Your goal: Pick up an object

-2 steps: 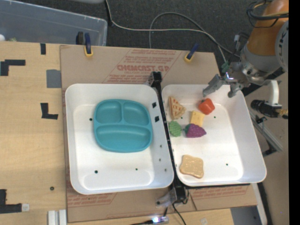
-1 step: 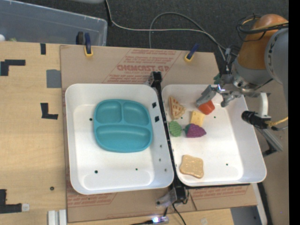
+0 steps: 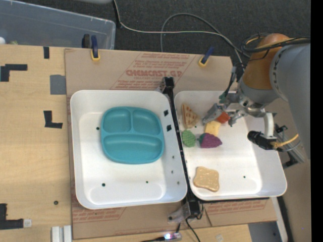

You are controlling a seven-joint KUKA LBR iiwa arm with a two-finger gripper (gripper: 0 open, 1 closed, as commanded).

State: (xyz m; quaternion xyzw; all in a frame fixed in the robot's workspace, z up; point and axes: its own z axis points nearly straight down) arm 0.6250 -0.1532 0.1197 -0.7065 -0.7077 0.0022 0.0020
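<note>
Arm reaches in from the right, jaws (image 3: pixel 221 116) low over the right bin (image 3: pixel 267 178). The two fingers stand apart, an orange piece (image 3: pixel 222 118) between them; actual grip cannot be told. Just below lies a yellow block (image 3: pixel 213 128), then a purple piece (image 3: pixel 210 140) and a green piece (image 3: pixel 189 138). A waffle wedge (image 3: pixel 190 116) lies by the divider, toast (image 3: pixel 207 179) near the front. Left bin (image 3: pixel 83 185) holds a teal tray (image 3: pixel 132 135). The cardboard (image 3: pixel 146 74) under the bins carries red print, too blurred to read.
</note>
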